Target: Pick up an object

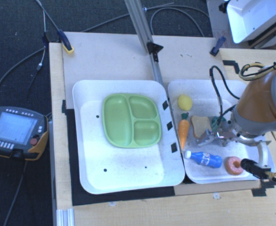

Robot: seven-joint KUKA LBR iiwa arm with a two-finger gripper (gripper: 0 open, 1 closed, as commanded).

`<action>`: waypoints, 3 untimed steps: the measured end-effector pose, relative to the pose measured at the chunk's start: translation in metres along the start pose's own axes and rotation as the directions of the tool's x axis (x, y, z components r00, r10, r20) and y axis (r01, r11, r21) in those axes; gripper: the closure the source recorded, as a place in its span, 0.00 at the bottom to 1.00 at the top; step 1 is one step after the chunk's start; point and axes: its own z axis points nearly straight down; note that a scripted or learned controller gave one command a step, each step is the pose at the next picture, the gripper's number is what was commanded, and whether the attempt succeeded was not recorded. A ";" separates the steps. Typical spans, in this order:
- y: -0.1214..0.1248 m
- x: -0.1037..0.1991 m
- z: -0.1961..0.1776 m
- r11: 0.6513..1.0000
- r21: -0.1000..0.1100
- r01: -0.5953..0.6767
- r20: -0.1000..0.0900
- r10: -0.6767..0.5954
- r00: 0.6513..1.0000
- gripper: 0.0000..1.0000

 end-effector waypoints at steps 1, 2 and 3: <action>0.001 0.000 -0.015 1.000 -0.007 0.000 0.002 0.000 1.000 1.00; 0.000 -0.001 -0.058 1.000 -0.011 0.001 0.005 -0.001 1.000 1.00; -0.009 0.000 -0.108 1.000 -0.011 0.001 0.004 -0.001 1.000 1.00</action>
